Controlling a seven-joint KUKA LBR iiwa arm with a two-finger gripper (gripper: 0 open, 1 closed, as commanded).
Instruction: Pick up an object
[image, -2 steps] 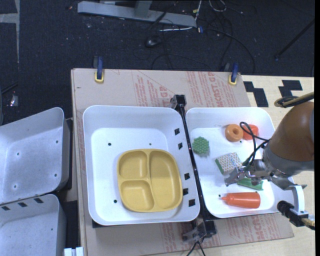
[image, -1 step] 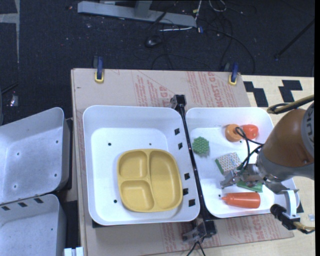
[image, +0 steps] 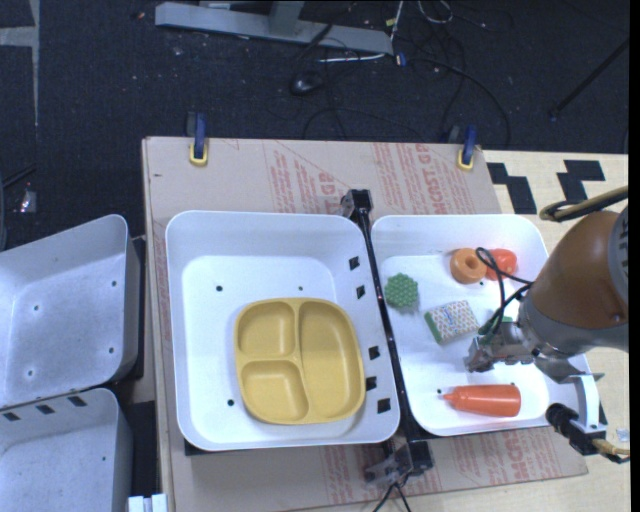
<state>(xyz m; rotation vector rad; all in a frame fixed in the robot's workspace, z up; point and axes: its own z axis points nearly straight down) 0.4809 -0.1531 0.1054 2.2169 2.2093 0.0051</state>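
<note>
In the right bin (image: 420, 240) lie a green textured ball (image: 402, 291), a checkered green-and-white block (image: 452, 320), an orange ring (image: 466, 265) with a red-orange piece (image: 502, 261) beside it, and an orange-red bottle (image: 485, 400) on its side near the front wall. My gripper (image: 490, 356) hangs low in this bin, just above the bottle and right of the checkered block. Nothing is visibly between its fingers. The arm's grey body and orange band cover the bin's right part.
The left bin (image: 200, 250) holds a yellow divided plate (image: 299, 360). A black divider bar (image: 375, 300) runs between the two bins. Clamps (image: 199, 150) sit at the board's far edge. Spare white bin parts (image: 60, 300) lie at the left.
</note>
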